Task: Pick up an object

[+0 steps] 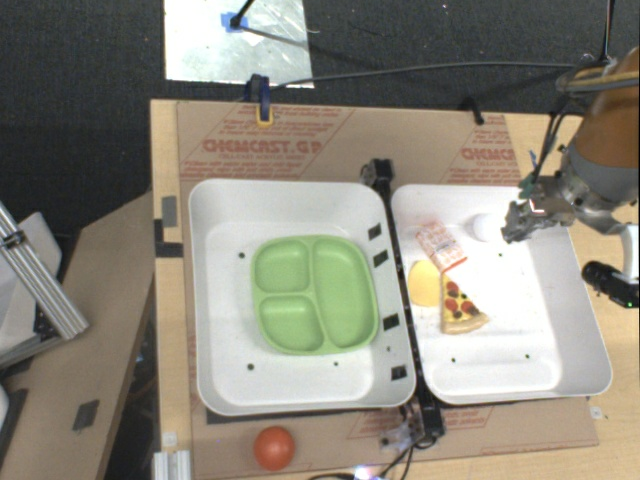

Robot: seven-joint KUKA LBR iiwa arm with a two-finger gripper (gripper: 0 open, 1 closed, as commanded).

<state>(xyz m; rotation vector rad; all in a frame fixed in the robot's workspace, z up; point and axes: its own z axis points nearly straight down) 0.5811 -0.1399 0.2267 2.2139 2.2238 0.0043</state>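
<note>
Our gripper (516,224) hangs over the right bin (570,298) at its far right; we cannot tell its state. The pizza slice (461,306), yellow piece (424,284) and packet (440,243) crowd together at the bin's left — a grab could nudge neighbours. White ball (484,227) could roll on smooth plastic — room lies rightward.

Right bin (560,368) lies bare on its right half; 3 items (pizza slice (461,308) among them) crowd its left.
</note>
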